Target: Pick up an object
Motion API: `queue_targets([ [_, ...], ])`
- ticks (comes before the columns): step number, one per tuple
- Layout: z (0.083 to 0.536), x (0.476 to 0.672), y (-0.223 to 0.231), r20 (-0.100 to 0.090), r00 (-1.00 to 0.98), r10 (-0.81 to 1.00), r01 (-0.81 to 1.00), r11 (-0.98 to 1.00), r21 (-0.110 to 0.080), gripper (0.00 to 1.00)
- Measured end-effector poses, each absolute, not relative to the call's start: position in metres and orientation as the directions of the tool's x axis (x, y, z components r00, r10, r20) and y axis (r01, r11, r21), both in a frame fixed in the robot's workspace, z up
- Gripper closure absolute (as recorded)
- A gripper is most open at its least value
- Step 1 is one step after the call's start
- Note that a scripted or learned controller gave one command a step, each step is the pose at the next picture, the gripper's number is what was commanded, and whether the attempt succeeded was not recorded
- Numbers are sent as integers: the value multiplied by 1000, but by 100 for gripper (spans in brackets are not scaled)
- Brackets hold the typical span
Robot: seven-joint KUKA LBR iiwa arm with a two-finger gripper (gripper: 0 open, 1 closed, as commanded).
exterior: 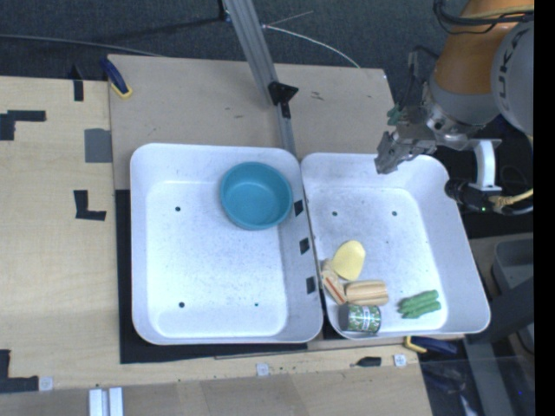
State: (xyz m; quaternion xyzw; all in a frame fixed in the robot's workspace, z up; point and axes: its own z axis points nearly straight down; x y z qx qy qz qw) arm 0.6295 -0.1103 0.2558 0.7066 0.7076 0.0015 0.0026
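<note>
A: What lay nearest to the camera?

B: In the near part of the right bin (451, 232) there was a small group. I counted one can (360, 319) lying on its side against the near rim, one green vegetable (420, 303) to the right of it, one hot dog (364, 292) just behind the can, and one yellow piece (349, 259), maybe a lemon or a chip, a little farther. Next to the hot dog on the left there were thin orange sticks; I could not count them well.

A: Why were they all together there?

B: I think they slid or were dropped to that corner; they touched or almost touched each other, so picking a single one looked harder.

A: And the left bin (173, 258)?

B: It held one blue bowl (255, 195), upright, in the far right part, near the wall between the two bins. So there were two bins and one bowl.

A: Where was the gripper (395, 156)?

B: At the far edge of the right bin, well apart from the group of things. Nothing was seen between its fingers. Whether the jaws were wide or narrow I could not tell, it was too small and dark. In my judgement no object was picked yet, and the arm (477, 59) had to travel toward the near corner.
</note>
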Motion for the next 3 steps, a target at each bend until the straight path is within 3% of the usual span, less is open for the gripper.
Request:
queue_targets([
  [3, 249, 616, 44, 0, -5, 1000, 1000, 5, -2, 100],
])
